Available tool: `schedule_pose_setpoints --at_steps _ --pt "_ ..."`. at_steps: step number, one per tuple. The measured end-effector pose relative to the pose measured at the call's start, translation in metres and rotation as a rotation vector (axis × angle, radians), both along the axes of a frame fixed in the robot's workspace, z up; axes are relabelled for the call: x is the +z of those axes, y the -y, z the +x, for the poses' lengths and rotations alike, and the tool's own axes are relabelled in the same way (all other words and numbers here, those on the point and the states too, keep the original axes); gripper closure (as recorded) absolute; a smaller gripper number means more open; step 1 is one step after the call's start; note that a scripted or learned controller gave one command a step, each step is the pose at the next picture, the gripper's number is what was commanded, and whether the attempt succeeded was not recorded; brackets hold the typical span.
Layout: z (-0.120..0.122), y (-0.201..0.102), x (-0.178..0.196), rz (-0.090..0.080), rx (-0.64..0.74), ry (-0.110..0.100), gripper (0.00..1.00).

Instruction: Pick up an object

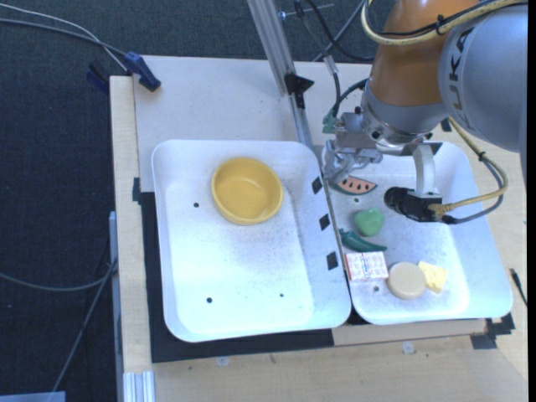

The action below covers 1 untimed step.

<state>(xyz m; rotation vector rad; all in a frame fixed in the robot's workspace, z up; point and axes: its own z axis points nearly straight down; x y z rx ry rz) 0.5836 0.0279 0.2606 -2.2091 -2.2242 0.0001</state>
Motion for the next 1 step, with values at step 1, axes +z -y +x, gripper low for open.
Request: schedule_pose_setpoints --at_steps 1 --pt "-0.0131 -0.0614 -0.0138 0.001 0.000 -0.013 1.00"
